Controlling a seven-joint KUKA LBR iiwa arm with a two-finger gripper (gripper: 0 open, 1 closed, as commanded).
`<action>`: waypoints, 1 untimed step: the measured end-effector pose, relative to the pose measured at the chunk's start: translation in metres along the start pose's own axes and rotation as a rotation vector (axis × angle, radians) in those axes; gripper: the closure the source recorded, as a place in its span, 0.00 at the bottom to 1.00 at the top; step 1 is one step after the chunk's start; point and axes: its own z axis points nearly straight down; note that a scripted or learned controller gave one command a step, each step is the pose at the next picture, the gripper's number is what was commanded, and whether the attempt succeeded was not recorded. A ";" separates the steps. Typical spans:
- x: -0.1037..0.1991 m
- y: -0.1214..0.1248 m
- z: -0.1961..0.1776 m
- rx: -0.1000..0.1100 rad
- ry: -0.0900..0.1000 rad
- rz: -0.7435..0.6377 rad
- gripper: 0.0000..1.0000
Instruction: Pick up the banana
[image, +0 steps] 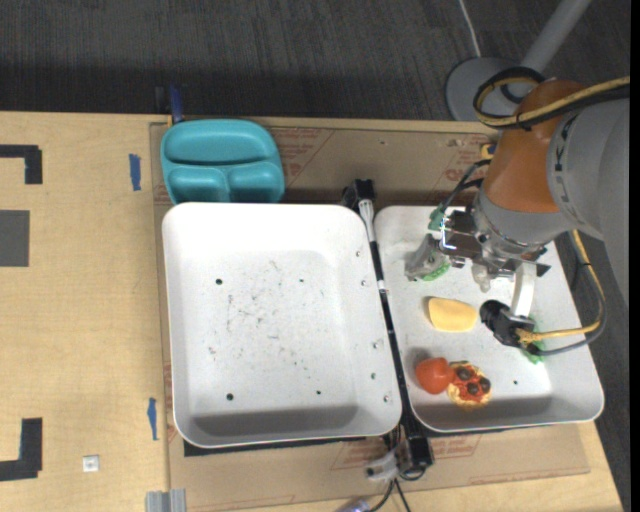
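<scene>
The yellow piece that I take for the banana (452, 315) is a short rounded wedge. It lies flat near the middle of the right white bin (570, 400). My gripper (488, 268) hangs over the upper part of that bin, just above and to the right of the yellow piece and apart from it. The grey arm with its orange band (525, 165) comes in from the upper right and hides the bin's far right corner. Nothing shows held in the gripper.
A red tomato-like ball (432, 375) and a small pizza-like piece (469, 385) lie at the front of the right bin. A grey-green item (425, 262) sits left of the gripper. The left bin (200, 400) holds only specks. A teal tray (222, 160) stands behind it.
</scene>
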 end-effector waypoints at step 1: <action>0.055 -0.067 0.005 0.004 0.000 -0.018 0.00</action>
